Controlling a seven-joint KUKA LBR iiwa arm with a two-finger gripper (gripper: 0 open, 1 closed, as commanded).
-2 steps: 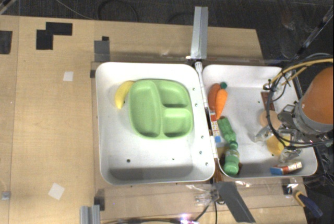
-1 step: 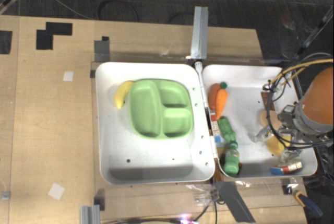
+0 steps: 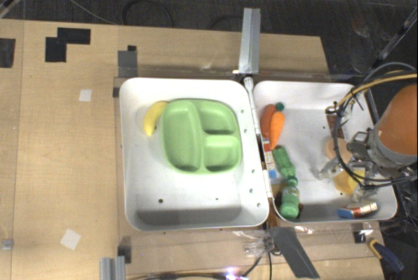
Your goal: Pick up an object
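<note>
Two white bins sat side by side on the wooden bench [image 3: 59, 161]. The left bin [image 3: 140, 207] held a green divided plate [image 3: 199, 135] near its centre, with a banana [image 3: 153, 118] lying against the plate's edge at about nine o'clock, partly tucked under it.

The right bin [image 3: 307, 102] carried most of the loose items along its left wall. A carrot [image 3: 272, 126] with a green top lay at roughly eleven o'clock from the bin's middle, pointing down the wall. Just below it a green bottle [image 3: 283, 163] lay lengthwise, and a second, darker green bottle [image 3: 289, 199] rested at about seven o'clock, close to the near corner. A small blue piece [image 3: 273, 174] showed between the first bottle and the wall. At about five o'clock, near the bin's lower rim, lay a marker [image 3: 358, 210] with a blue end and a red band.

The arm [image 3: 398, 128] reached in at three o'clock, its orange band over the right bin's edge, cables looping around it. The gripper [image 3: 341, 171] hung low over the bin floor at about four o'clock from the bin's centre. A yellow object [image 3: 345, 182] lay right beneath it, touching or nearly so. Whether the claw was clenched, released or grasping that object could not be told, since wrist and cables blocked it.
</note>
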